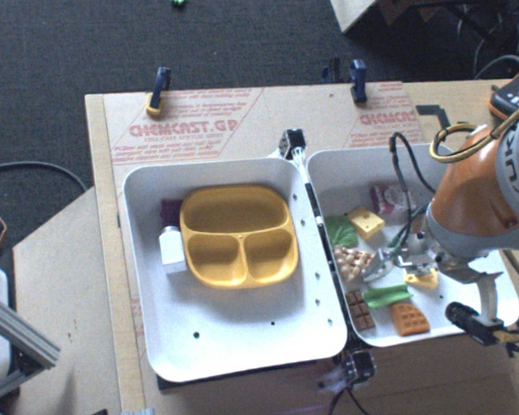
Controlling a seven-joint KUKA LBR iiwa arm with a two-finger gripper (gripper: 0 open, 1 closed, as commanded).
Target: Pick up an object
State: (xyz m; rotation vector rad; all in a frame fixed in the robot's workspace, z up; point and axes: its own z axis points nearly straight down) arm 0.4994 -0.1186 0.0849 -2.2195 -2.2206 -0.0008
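camera view | we see the gripper [396, 259] low in the right bin [506, 313], fingers' state we cannot tell | nearest it the green pod [387, 295], likely light, smooth, slippery; we judge pinching across its narrow middle best

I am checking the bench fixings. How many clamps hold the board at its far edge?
2. One yellow-tipped clamp sits on the far edge above the left bin; one blue clamp sits above the right bin. The arm may hide others.
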